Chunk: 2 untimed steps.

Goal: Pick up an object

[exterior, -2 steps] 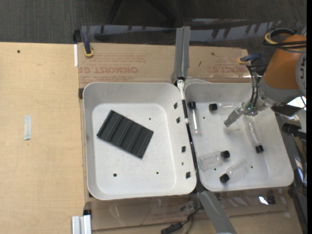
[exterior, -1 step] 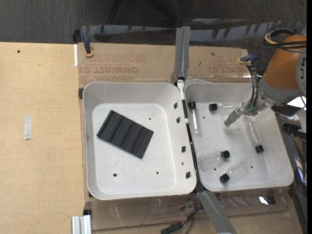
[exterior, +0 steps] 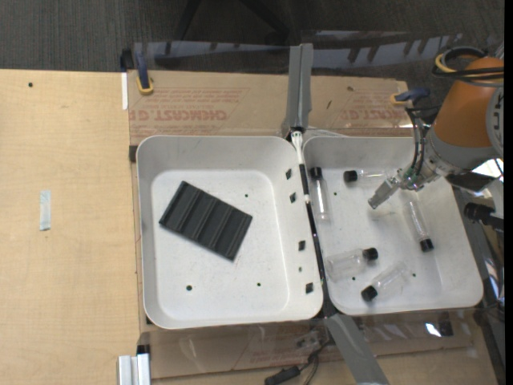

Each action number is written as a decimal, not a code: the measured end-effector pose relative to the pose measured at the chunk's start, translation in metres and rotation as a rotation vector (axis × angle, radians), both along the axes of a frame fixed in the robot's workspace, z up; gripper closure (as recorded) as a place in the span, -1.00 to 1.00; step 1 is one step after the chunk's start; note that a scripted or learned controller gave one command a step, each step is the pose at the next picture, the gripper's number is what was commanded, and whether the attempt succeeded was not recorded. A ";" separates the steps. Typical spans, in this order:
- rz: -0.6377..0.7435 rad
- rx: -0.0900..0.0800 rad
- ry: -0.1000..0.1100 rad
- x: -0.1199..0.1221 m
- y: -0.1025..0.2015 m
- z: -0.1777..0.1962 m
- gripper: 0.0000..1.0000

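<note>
Cardboard-lined counter [exterior: 192,107]; gripper [exterior: 385,194] over right bin [exterior: 473,287] amid clear tubes [exterior: 417,224], grip state unclear. Left bin [exterior: 148,215]: ribbed block [exterior: 206,220], open margins.

We saw a dark ribbed slab [exterior: 206,220] lying flat and askew at centre-left in the left bin. Clear black-capped tubes [exterior: 415,224] lay scattered at centre-right and lower right in the right bin.

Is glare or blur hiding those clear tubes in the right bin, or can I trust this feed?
Camera view: even light, soft shadows, no strong glare. The clear tubes nearly vanish against the white right bin; their black caps stand out. The gripper looks slightly soft.
</note>
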<state>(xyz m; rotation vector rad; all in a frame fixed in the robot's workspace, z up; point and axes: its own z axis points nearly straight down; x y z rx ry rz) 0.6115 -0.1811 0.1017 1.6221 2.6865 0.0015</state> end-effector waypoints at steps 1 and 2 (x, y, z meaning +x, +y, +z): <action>0.000 0.000 0.000 0.000 0.000 0.000 -1.00; 0.000 0.000 0.000 0.000 0.000 0.000 -1.00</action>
